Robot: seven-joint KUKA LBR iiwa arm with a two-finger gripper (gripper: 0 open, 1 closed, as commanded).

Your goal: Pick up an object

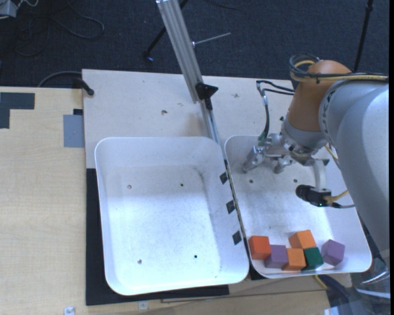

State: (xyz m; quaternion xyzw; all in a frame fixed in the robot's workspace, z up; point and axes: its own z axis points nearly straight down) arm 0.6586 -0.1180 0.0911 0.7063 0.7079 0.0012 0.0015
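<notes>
We see the hand [268, 159] poised low over the far end of the right bin [279, 205], the arm [345, 120] bent down from the right; we cannot tell whether it grips anything. The coloured blocks [295, 249] huddle at the bin's near edge, well apart from it. The left bin [159, 209] sits alongside on the table [33, 195].

Two white bins side by side on tabletop [33, 195]. Left bin [157, 215] speckled with dark specks. Right bin [276, 202] with blocks clustered at near edge: orange block [259, 247], purple block [333, 251], green block [313, 258]. Gripper [266, 159] over right bin's far end, well apart from blocks.
</notes>
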